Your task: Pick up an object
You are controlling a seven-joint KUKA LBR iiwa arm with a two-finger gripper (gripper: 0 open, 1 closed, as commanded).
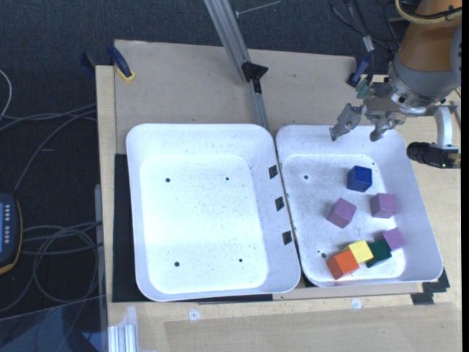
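My gripper hangs over the far rim of the right bin, fingers spread apart with nothing between them. Below it in the same bin lies a blue cube. Further toward the front sit a purple block, a second purple block and a smaller purple block. At the bin's front edge an orange block, a yellow block and a green block lie in a row, touching.
The left bin stands beside the right one, joined by black clips. A slanted metal rail crosses the bench behind the bins. Cables lie on the floor at left and top right.
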